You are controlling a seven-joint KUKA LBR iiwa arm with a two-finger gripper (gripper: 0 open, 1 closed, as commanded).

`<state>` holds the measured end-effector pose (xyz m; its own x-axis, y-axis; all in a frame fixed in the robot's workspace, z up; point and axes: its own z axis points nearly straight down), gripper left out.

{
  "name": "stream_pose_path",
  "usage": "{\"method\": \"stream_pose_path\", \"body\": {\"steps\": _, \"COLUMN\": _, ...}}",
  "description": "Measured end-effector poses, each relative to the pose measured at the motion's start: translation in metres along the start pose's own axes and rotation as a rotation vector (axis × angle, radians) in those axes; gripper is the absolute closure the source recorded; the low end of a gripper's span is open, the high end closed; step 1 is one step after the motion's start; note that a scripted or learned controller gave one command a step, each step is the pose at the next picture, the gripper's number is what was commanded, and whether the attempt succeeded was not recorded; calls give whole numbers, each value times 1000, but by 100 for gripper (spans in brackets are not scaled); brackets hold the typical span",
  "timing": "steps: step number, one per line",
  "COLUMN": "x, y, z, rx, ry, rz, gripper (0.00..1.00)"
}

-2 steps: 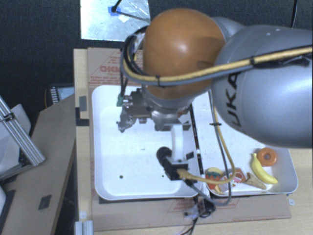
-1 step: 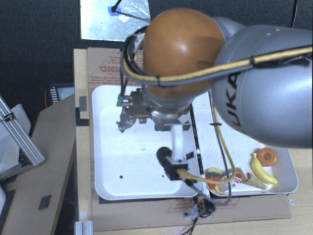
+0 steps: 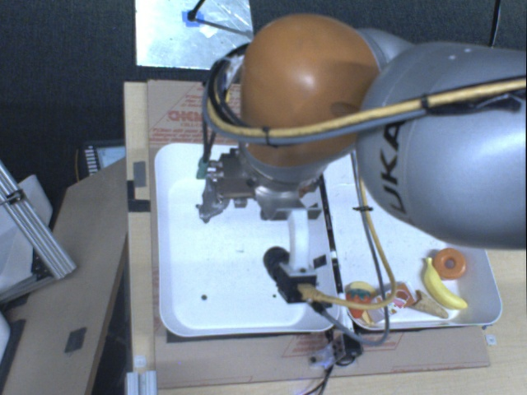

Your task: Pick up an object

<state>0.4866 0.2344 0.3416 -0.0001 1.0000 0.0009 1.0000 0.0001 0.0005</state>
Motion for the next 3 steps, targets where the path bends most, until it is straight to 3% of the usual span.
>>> {"method": "stream_pose_path", "body": {"steps": 1, "x": -51, "y": 0, "z": 55, "rx": 4, "ry": -3, "rz": 3, "gripper": 0}}
{"method": "stream_pose_path", "body": {"steps": 2, "x": -52, "y": 61, "z": -21, "rx": -11, "ry": 1, "rz": 1, "gripper": 0}}
{"method": "stream_pose_path", "body": {"steps": 3, "x": -2, "y": 32, "z": -79, "rx": -6, "ry": 4, "rz": -9, "gripper": 0}}
